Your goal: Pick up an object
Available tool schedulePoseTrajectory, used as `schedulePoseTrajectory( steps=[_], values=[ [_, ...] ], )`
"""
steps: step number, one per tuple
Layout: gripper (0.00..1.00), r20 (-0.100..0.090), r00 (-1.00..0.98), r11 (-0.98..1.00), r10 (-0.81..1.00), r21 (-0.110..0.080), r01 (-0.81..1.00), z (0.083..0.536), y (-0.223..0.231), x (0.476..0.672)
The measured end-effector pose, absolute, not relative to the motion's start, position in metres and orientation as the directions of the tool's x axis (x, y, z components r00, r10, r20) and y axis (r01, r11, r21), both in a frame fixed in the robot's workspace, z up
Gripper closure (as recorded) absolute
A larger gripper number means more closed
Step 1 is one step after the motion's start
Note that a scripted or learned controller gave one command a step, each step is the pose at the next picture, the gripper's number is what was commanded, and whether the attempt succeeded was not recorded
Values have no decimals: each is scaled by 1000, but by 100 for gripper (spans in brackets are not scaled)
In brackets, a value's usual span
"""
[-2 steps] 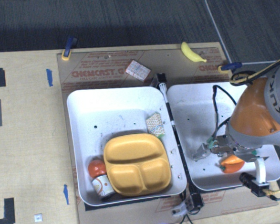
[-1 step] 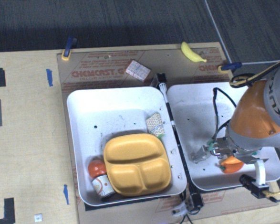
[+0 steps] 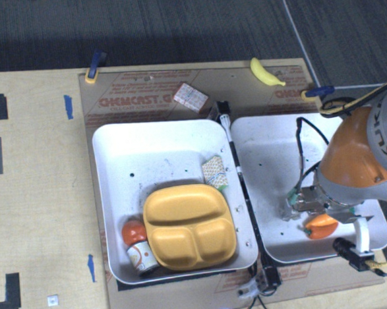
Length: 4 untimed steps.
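The grey arm with its orange band [image 3: 355,152] reaches into the right bin [image 3: 265,145], and my gripper [image 3: 301,206] hangs low over that bin's front right part. A small orange object [image 3: 321,226] lies on the bin floor just in front of the gripper, partly under the wrist; I cannot tell whether they touch. In the left bin [image 3: 114,156] a yellow compartment tray [image 3: 188,225] lies flat. A red and orange object [image 3: 133,232] and a small white can [image 3: 141,256] sit at the tray's left. A patterned packet [image 3: 214,172] leans by the bin's right wall.
A yellow banana [image 3: 266,71] and a small patterned box [image 3: 189,96] lie on the cardboard behind the bins. Blue clamps [image 3: 95,65] [image 3: 318,92] hold the cardboard's far corners. Black cables [image 3: 308,142] loop over the right bin beside the arm.
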<state>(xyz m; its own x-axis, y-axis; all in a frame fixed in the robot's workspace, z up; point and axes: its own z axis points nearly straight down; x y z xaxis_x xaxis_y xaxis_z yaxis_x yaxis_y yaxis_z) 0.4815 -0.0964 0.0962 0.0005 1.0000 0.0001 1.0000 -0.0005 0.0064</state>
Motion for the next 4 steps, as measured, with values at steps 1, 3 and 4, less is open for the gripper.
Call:
schedulePoseTrajectory(
  steps=[1, 3, 4],
  values=[
    [0, 0, 1, -1, 1000, 6, 1000, 96, -96, 481],
    [100, 0, 1, -1, 1000, 6, 1000, 96, -92, 481],
    [0, 0, 1, -1, 1000, 6, 1000, 96, -92, 481]
  ],
)
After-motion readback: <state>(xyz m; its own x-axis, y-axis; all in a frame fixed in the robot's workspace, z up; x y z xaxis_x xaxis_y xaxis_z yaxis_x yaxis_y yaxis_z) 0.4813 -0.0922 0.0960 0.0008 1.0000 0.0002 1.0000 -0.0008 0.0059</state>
